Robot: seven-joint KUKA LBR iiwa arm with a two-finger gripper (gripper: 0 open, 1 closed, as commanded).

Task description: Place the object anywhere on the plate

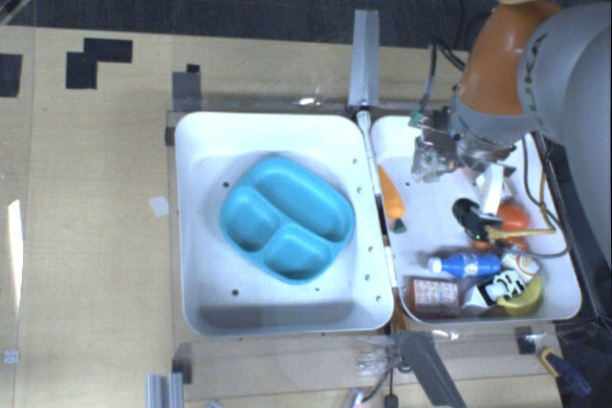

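Note:
A blue divided plate [285,218] lies in the left bin [201,167], with three compartments and nothing on it. My gripper [432,160] hangs over the upper part of the right bin [402,134], above bare bin floor. An orange carrot [389,196] lies along the right bin's left wall, a little left of and below the gripper. Nothing shows between the fingers.
The right bin's lower half holds a blue bottle [470,264], a brown packet [435,295], a red-orange round thing [513,217], a yellow and black item [512,289] and a small orange ball [525,260]. A metal divider post [363,62] stands between the bins.

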